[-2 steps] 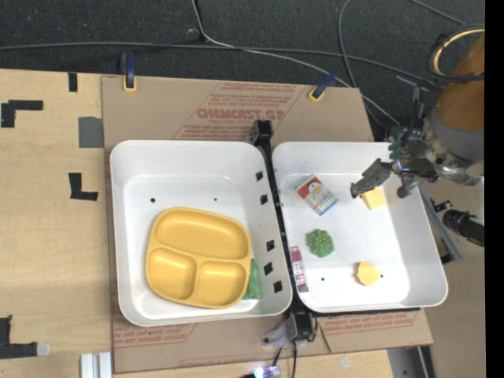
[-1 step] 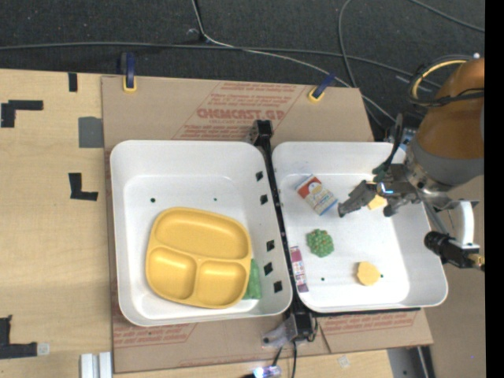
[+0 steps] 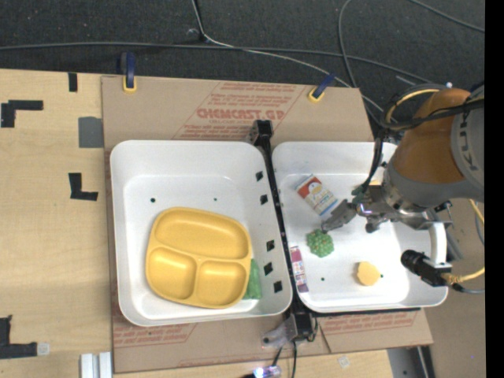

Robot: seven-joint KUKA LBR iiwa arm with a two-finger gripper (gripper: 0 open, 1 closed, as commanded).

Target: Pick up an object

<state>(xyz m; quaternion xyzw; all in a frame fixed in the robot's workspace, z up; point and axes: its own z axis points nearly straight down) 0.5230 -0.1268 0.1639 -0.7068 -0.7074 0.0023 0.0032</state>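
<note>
Nearest the lens, low in the right bin (image 3: 394, 294): a small round yellow-orange piece (image 3: 367, 273) on the white floor, lying free, well apart from the claw.

Right bin, further items:
- green knobbly object (image 3: 320, 243), left of centre, resting on the bin floor. A dark finger (image 3: 339, 218) of the claw slants down toward it from the upper right; its tip sits just beside the green object. Contact cannot be told.
- small white packet with red and blue print (image 3: 314, 194), above the green object, lying flat and tilted.
- narrow pink-and-white strip (image 3: 298, 268) along the bin's left wall, near the divider.

Claw (image 3: 356, 221): over the middle of the right bin, below the arm's orange band (image 3: 429, 146). Fingers look spread, one reaching left, the other short and dark on the right. Nothing is seen between them; claw reads as released.

Left bin (image 3: 126, 179): yellow compartment tray (image 3: 198, 257), three sections, lying flat toward the lower half. A green sliver (image 3: 253, 280) pokes out at the tray's right edge, against the bin wall.

Both bins sit on a brown cardboard sheet (image 3: 236, 109) on the wooden counter (image 3: 47, 235). Black cables (image 3: 236, 46) cross the dark surface behind.
</note>
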